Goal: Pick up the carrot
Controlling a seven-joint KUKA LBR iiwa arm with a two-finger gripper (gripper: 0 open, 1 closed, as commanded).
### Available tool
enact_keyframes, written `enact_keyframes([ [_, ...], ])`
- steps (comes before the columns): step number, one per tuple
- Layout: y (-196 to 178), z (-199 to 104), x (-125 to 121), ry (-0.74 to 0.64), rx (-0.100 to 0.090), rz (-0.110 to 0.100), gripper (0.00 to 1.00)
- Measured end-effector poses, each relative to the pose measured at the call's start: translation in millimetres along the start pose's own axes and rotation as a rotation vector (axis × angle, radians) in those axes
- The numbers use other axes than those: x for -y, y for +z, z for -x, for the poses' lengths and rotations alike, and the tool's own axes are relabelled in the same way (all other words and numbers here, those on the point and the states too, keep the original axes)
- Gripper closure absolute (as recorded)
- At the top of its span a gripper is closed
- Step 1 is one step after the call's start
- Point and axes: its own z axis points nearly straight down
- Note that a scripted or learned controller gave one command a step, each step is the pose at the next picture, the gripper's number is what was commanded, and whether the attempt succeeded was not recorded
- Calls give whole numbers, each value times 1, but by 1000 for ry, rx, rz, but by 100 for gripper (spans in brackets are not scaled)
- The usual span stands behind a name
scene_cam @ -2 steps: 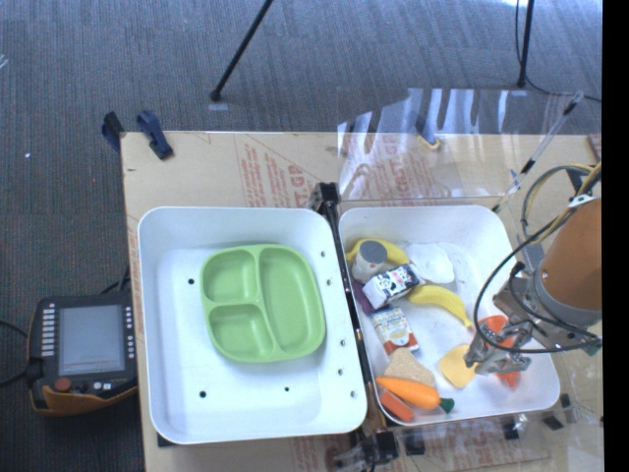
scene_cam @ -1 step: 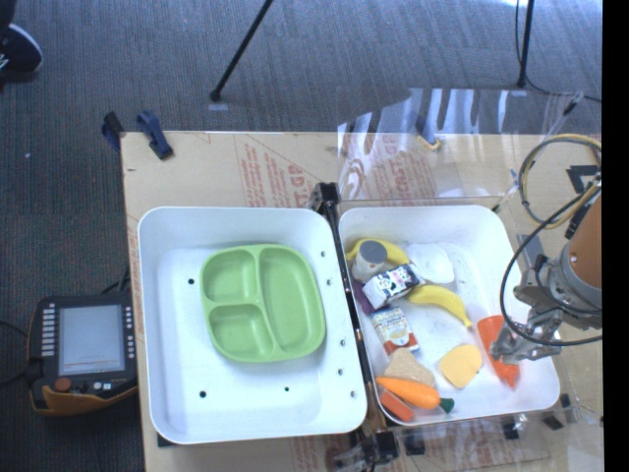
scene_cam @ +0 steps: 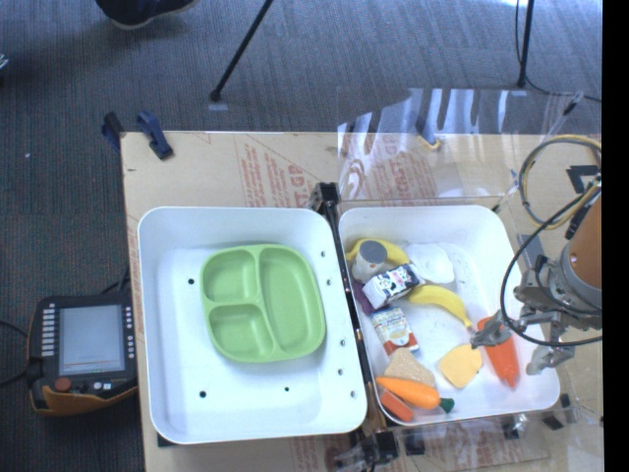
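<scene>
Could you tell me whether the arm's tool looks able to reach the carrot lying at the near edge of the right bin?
Probably yes: the carrot lies uncovered on top, and the tool is just to its right in the same bin.

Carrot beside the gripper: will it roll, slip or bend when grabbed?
The tapered orange toy carrot looks smooth, so it may slip toward its narrow end. Its round body could roll if nudged. It looks like rigid plastic, probably light.
</scene>
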Motion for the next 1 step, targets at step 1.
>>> enact_keyframes([
  [1, 84, 57, -47, 57, -1, 8, 0],
])
